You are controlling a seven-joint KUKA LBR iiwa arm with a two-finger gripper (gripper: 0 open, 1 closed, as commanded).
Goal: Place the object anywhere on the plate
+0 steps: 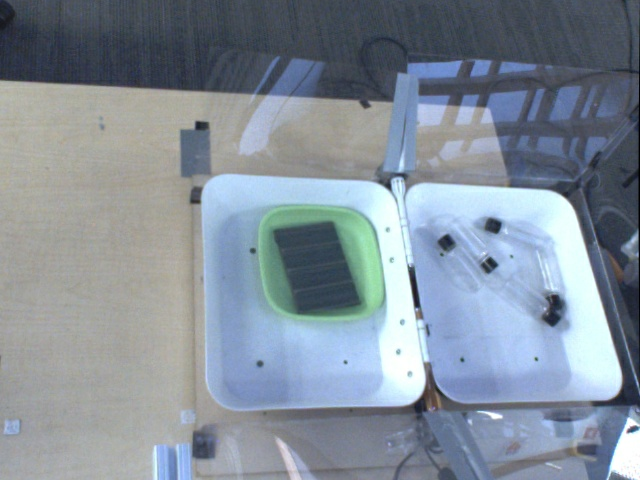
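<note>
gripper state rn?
Gripper: cannot be told from the camera view. Dark ridged block already lies on the green plate.

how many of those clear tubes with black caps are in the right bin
3, as far as the glare allows: one tube at the bin's upper left, one near the top middle, one toward the right side. They are transparent, so another could be missed.

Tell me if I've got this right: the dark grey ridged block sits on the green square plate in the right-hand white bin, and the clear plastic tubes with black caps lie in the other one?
Not quite. The camera view shows the dark grey ridged block on the green square plate in the left-hand white bin, not the right-hand one. The clear plastic tubes with black caps do lie in the other bin, the right-hand white bin.
</note>
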